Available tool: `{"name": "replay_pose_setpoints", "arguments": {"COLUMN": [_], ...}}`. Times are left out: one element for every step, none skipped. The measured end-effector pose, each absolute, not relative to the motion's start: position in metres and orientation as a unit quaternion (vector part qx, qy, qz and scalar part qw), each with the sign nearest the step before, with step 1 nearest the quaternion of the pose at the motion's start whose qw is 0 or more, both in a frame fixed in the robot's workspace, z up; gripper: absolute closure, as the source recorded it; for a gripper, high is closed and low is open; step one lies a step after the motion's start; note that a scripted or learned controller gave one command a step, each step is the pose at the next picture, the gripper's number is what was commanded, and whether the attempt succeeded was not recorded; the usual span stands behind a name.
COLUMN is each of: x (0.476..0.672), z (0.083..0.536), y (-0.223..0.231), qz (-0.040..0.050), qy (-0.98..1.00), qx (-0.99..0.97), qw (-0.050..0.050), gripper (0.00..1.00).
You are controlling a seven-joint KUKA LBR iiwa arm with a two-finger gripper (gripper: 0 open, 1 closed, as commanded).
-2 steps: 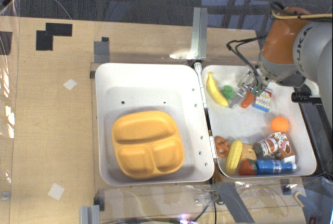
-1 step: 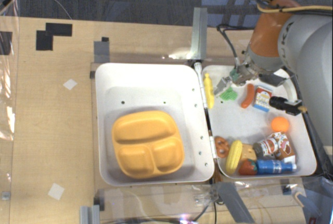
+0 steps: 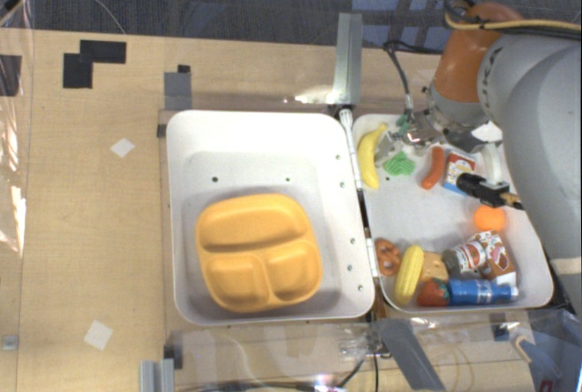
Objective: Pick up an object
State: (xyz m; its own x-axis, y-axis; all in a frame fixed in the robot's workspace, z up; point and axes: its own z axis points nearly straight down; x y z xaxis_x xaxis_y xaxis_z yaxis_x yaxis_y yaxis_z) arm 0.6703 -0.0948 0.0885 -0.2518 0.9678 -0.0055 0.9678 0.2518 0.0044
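a pale wooden bench (image 3: 91,226) holds two white bins. the left bin (image 3: 264,131) carries a yellow divided tray (image 3: 259,249). the gripper (image 3: 409,134) hangs low in the right bin (image 3: 436,222) by a banana (image 3: 367,157) and a green piece (image 3: 398,165); its grip cannot be told. a hotdog (image 3: 434,168) lies near.

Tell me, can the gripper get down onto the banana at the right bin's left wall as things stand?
Probably yes. The gripper hangs just right of the banana, and nothing lies on top of it. The bin wall hugs its left side and a green piece sits close on its right, so finger room looks tight.
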Motion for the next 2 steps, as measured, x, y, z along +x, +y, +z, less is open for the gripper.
{"name": "replay_pose_setpoints", "arguments": {"x": [0.673, 0.671], "z": [0.102, 0.123], "y": [-0.093, -0.118], "qz": [0.0023, 0.0015], "qy": [0.794, 0.806], "qx": [0.608, 0.592], "qw": [0.008, 0.004], "gripper": [1.00, 1.00]}}
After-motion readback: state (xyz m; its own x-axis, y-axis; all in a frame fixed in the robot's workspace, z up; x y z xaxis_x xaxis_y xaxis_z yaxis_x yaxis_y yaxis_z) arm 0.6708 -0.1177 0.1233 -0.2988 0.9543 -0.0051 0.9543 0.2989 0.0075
